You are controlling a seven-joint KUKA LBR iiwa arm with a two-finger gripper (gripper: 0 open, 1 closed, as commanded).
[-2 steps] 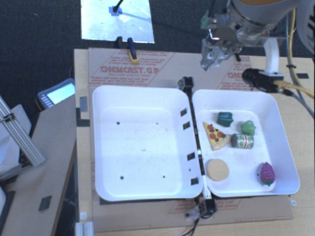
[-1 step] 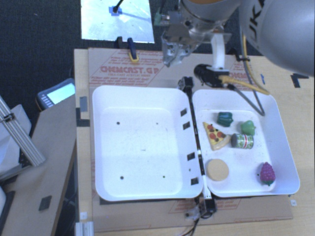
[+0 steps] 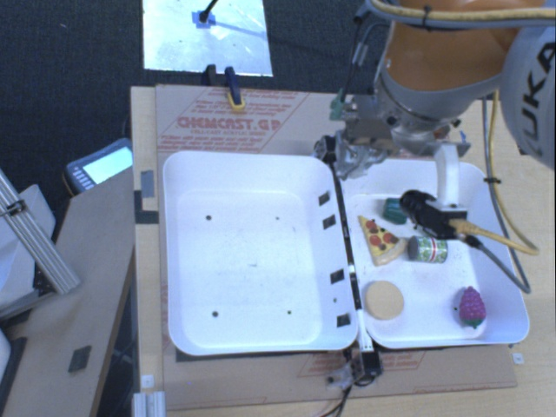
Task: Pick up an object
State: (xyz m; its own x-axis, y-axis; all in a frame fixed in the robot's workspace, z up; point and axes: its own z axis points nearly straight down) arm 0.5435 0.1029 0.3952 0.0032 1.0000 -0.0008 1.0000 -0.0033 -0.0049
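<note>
Jaw state cannot be told; gripper is seen at the right bin's far-left corner. Nothing is lifted: pizza slice, cookie, can lie below-right, ungrasped.

Grey arm with orange band — yellow cable, black lettering.
</note>
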